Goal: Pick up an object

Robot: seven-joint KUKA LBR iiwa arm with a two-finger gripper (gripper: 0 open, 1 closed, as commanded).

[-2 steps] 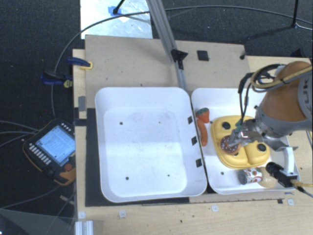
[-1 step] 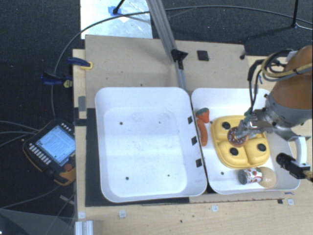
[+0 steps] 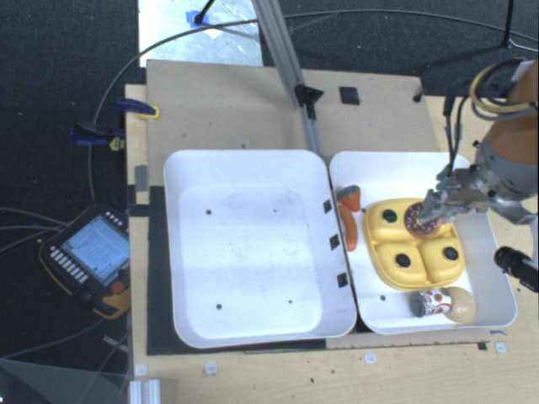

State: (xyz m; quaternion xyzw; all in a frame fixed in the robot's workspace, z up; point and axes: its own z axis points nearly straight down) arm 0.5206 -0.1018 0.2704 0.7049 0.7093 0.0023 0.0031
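The right bin point(image 3: 497, 251) holds a yellow four-lobed block point(image 3: 413, 247) with dark round holes, an orange carrot-shaped toy point(image 3: 349, 217) at its left wall, and a small patterned can point(image 3: 430, 303) next to a beige egg-shaped piece point(image 3: 460, 305) near the front. My gripper point(image 3: 429, 209) reaches in from the right and hangs low over the block's upper right lobe. A dark ring-shaped piece point(image 3: 418, 220) sits right under its tip; whether it is held is not visible.
The left bin point(image 3: 181, 183) lies beside the right one, joined by black clips point(image 3: 334, 242). A slanted metal pole point(image 3: 282, 45) stands behind the bins. A teach pendant point(image 3: 88, 255) rests left of the bench.
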